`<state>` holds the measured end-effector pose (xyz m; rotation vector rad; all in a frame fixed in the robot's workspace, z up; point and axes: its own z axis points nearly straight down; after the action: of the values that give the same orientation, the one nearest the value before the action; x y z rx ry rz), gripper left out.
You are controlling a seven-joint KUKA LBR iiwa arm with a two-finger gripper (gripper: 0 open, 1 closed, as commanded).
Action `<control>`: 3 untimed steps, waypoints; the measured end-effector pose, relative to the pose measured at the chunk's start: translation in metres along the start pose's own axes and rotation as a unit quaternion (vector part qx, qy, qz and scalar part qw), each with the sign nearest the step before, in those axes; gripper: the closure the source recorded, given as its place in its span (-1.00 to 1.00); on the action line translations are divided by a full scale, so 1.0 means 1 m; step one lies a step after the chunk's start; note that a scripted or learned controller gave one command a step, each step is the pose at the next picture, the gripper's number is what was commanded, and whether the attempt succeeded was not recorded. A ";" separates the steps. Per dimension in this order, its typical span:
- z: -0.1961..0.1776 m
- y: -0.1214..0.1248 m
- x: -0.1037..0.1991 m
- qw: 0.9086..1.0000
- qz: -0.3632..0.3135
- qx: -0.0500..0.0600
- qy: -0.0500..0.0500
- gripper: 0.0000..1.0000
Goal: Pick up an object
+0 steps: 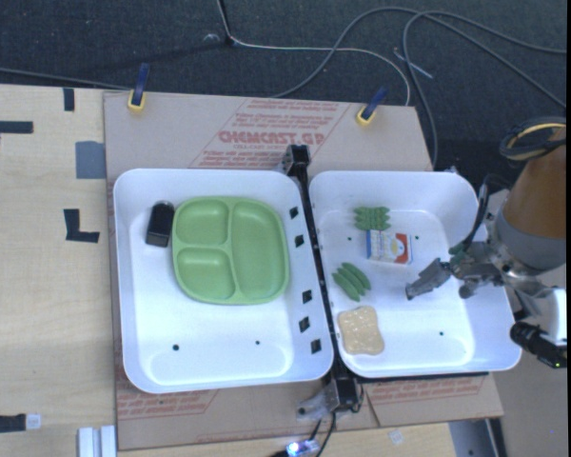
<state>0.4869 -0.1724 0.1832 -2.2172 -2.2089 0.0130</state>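
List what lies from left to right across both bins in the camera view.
Black block → green divided plate → tan slab → small carton → gripper.

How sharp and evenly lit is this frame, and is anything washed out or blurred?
Camera view: soft overall, fairly even light; the white bins glare slightly; the green tray reads clearly; the carton's print is illegible; the gripper is blurry.
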 end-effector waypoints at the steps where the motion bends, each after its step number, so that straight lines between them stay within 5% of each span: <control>1: -0.006 0.003 0.000 1.000 -0.002 -0.006 -0.001 -1.00; 3: 0.099 0.005 0.003 1.000 -0.002 -0.008 -0.002 -1.00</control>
<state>0.4906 -0.1695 0.0846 -2.2218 -2.2242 0.0015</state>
